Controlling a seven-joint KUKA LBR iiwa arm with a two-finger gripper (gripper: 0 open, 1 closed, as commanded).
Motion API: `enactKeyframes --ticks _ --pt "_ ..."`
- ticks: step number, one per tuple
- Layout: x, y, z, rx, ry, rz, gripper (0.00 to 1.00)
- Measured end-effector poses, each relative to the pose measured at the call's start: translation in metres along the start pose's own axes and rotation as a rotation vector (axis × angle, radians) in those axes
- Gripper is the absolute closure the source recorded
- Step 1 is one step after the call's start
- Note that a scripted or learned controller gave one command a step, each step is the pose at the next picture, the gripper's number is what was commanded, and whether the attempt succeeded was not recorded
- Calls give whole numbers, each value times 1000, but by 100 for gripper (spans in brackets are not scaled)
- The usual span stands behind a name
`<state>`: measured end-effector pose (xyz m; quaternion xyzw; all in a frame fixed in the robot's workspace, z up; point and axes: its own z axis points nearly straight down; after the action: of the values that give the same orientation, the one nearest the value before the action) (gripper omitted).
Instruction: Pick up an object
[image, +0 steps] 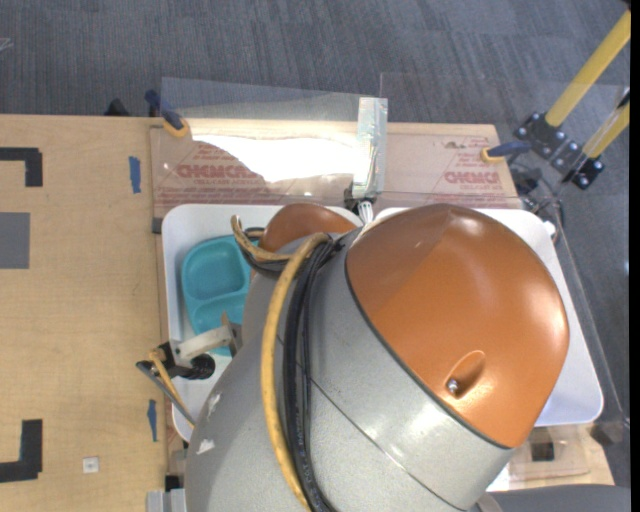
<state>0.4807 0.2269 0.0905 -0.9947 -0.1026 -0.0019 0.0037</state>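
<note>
We saw a grey arm with an orange cap, a yellow cable and a black one, a teal dish in a white bin, and a tan wooden bench.

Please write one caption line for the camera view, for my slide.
KUKA arm looms over two white bins, partly covering a teal dish.

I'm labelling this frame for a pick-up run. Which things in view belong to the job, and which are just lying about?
Job:
- teal container in the left bin
- white bin
- arm reaching over both bins

Lying about:
- clear plastic sheet behind the bins
- yellow-and-black stand, top right
- blue tape on the bench
</note>
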Motion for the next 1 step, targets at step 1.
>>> enactKeyframes --ticks 1 --pt "8 5 -161 -4 0 -173 100"
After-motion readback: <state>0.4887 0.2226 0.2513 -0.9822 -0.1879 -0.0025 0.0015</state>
